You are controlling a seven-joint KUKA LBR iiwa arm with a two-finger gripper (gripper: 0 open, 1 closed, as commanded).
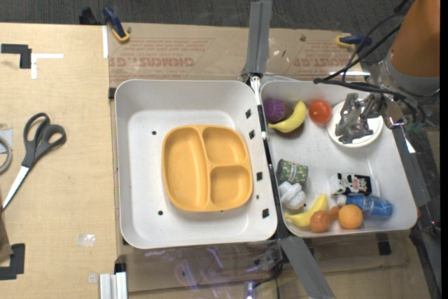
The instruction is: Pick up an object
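White bowl (365,136) directly beneath hand (352,120)

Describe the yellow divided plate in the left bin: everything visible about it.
The yellow divided plate looks like matte plastic, a rounded rectangle with a raised rim and three compartments: one long section on its left side and two smaller ones on the right. It lies flat, right side up, slightly rotated, near the middle of the left white bin. Nothing sits in its compartments, and only the bin floor touches it.

A lab bench (56,220) — clamped cardboard (182,56), scissors (35,143), white bins (133,171).
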